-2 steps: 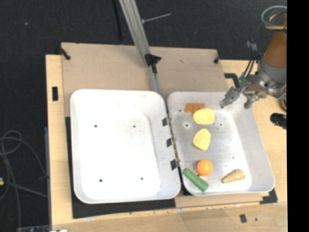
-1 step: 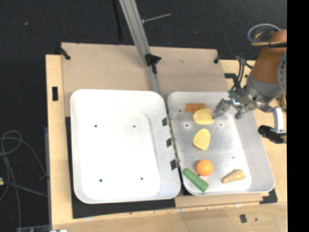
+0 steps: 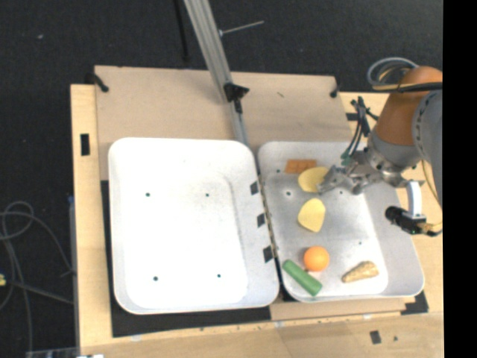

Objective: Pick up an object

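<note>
The right bin (image 3: 395, 263) holds several small objects. A flat orange-brown piece (image 3: 300, 165) lies at its back. Beside it sits a yellow lump (image 3: 313, 178), and a second yellow piece (image 3: 312, 215) lies nearer the middle. An orange ball (image 3: 317, 258) rests toward the front, with a green cylinder (image 3: 301, 277) at the front left and a tan wedge (image 3: 360, 271) at the front right. My gripper (image 3: 333, 183) hangs low over the bin's back, right next to the first yellow lump. The arm's orange band (image 3: 399, 118) rises behind it.
The left bin (image 3: 179, 222) lies alongside the right one. A metal pole (image 3: 212, 43) slants up from the clamp between the bins at the back. A black part (image 3: 406, 220) of the arm reaches over the right bin's right side.
</note>
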You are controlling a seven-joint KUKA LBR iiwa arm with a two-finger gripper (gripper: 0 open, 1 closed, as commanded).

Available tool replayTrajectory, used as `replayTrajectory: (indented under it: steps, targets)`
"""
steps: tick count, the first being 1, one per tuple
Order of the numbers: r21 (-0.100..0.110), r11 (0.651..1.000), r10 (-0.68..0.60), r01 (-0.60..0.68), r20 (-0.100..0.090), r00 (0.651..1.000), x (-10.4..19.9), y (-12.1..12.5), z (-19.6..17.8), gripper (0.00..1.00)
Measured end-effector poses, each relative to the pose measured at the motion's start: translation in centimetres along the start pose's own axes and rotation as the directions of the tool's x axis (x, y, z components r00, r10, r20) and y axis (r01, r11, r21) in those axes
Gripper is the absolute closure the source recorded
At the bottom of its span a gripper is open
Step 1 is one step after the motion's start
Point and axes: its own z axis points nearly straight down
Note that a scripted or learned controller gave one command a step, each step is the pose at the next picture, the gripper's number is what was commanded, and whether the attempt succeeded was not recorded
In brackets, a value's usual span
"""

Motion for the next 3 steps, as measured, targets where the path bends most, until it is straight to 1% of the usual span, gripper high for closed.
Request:
replayTrajectory:
  steps: [1, 2, 3]
  targets:
    - [-0.009, 1.0, 0.0, 0.0, 0.002, 1.0, -0.1, 0.2, -1.6, 1.0]
    - [-0.01, 1.0, -0.002, 0.002, 0.0, 1.0, 0.4, -0.2, -6.5, 1.0]
    - [-0.012, 1.0, -0.003, 0.003, 0.001, 1.0, 0.5, 0.2, -13.1, 1.0]
